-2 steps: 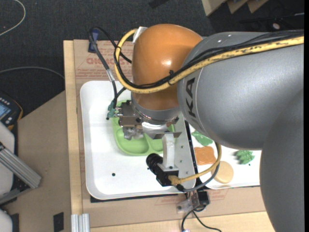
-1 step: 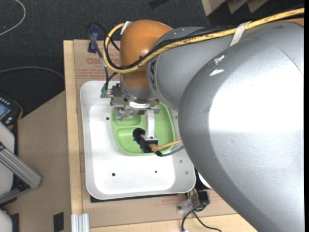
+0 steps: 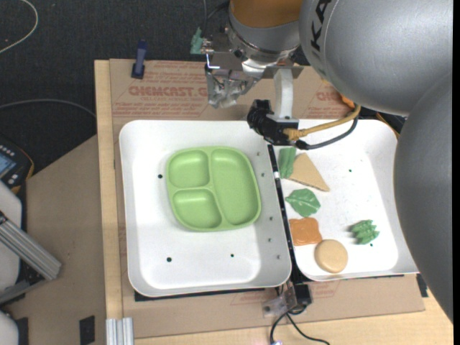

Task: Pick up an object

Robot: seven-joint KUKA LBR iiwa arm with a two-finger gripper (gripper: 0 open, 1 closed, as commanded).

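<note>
Grey arm (image 3: 388, 42) hangs its tool (image 3: 226, 92) above the left white bin's (image 3: 144, 250) far edge; whether it is spread, I cannot tell. Nearer than the tool lies a green divided plastic plate (image 3: 213, 187); right of that, a tan wedge (image 3: 307, 172), green leaf (image 3: 303, 202) and round beige biscuit (image 3: 331, 256).

One fixed camera looks down slantwise on both white bins (image 3: 136, 192).

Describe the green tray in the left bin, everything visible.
The green tray is a pale green divided plate with rounded corners, plastic by its look, matte. It has three compartments: two smaller ones on one side, one long one on the other. It lies flat, turned slightly askew, near the middle of the left bin, resting on the bin's floor. Nothing lies in it, and the gripper is well apart from it.
</note>
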